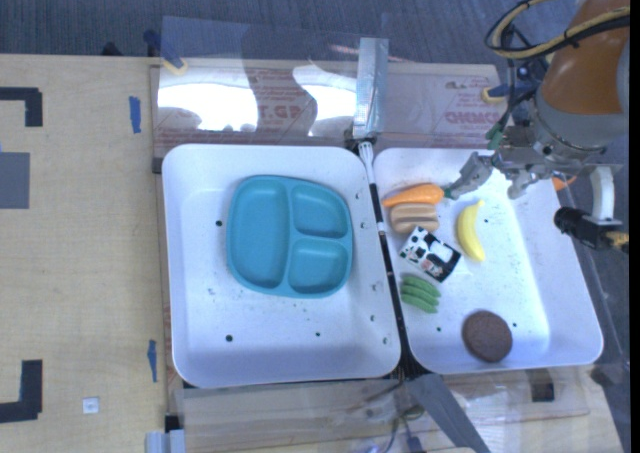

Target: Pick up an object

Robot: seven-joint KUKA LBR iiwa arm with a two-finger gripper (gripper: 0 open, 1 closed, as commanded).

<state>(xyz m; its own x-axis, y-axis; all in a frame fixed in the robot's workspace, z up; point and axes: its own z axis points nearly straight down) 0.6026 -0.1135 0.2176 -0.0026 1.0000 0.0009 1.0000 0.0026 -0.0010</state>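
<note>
Below open-looking claw — banana.

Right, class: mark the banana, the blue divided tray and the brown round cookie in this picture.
banana (471, 231), camera view, middle of its yellow body.
blue divided tray (258, 231), camera view, floor of its large left compartment.
brown round cookie (487, 335), camera view, centre of its top.

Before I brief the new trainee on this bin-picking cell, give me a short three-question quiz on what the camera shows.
1. True or false: the teal divided tray lies in the right bin.
2. Which item sits nearest the gripper? A) brown round cookie B) banana C) green pea pod
3. Fill in: the hot dog lies just above the black-and-white ____ toy.

Key: 1 false, it lies in the left bin; 2 B; 3 cow.
</note>
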